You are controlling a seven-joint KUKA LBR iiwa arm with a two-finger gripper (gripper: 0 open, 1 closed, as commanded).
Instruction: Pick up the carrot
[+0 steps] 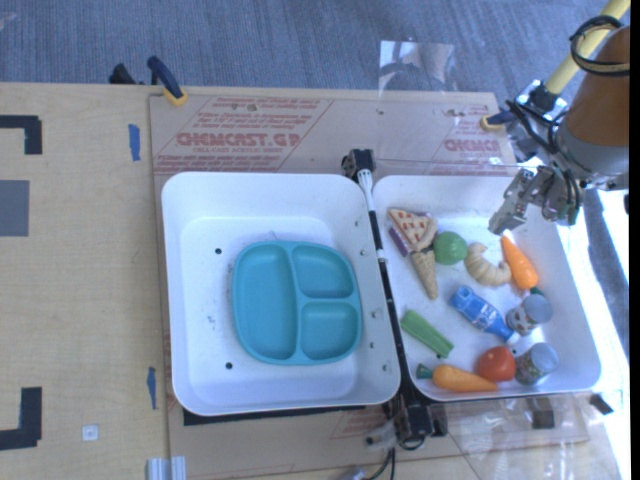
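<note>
Your two-finger gripper (512, 215) hangs over the far right part of the right white bin (578, 313), fingers pointing down and left, their tips just above the upper end of an orange plastic carrot (518, 263). You cannot tell from this angle how far the fingers are spread; nothing sits between them. That carrot lies tilted near the bin's right side, beside a pale croissant-shaped piece (486, 265). Note a second orange carrot (458, 377) lying flat along the bin's near edge, touching a red tomato (495, 364). Also in this bin: a waffle-patterned wedge (411, 229), a green ball (450, 247), a tan cone (426, 272), a blue packet (479, 311), a green pod (426, 332) and two grey cans (531, 312). The left white bin (190, 298) holds a teal three-compartment tray (296, 301).
</note>
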